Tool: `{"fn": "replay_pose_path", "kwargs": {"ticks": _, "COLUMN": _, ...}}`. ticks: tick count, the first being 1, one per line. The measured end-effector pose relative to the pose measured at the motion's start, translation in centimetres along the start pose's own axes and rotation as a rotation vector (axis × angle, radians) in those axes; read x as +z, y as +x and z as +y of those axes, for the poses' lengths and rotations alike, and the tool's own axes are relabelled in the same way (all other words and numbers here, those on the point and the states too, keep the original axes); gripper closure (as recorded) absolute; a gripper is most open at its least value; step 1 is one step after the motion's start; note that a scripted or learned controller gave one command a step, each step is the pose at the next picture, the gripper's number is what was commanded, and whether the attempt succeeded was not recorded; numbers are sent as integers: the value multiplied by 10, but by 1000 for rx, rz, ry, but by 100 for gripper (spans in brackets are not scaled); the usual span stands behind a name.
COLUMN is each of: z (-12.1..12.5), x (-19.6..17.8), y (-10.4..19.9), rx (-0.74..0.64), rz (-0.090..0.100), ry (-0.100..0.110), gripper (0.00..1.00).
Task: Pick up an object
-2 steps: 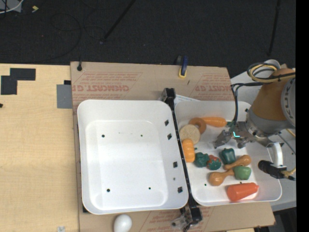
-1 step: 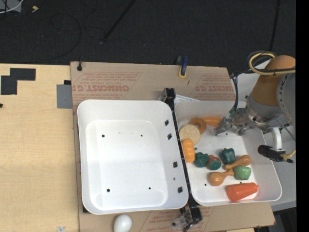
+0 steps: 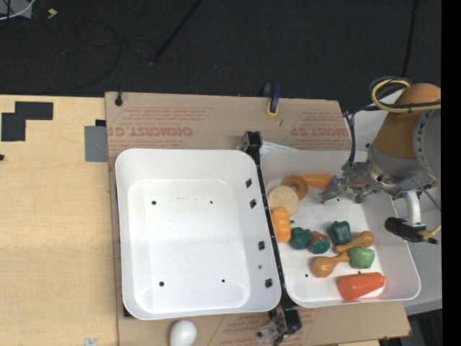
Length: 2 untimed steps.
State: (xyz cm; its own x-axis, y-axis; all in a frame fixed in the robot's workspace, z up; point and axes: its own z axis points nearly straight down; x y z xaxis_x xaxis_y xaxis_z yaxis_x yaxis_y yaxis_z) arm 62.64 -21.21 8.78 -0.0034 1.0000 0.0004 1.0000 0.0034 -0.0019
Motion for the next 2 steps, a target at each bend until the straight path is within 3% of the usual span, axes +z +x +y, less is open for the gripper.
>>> {"fn": "replay_pose_path", "kwargs": {"ticks": 1, "z": 0, "x": 0, "y": 0, "rx": 0, "rz": 0, "ry": 0, "gripper": 0}}
{"fn": "replay_pose_path", "kwargs": {"ticks": 2, "z": 21, "x": -136, "y": 14, "rx": 0, "rz": -4, "ry": -15, "gripper": 0}}
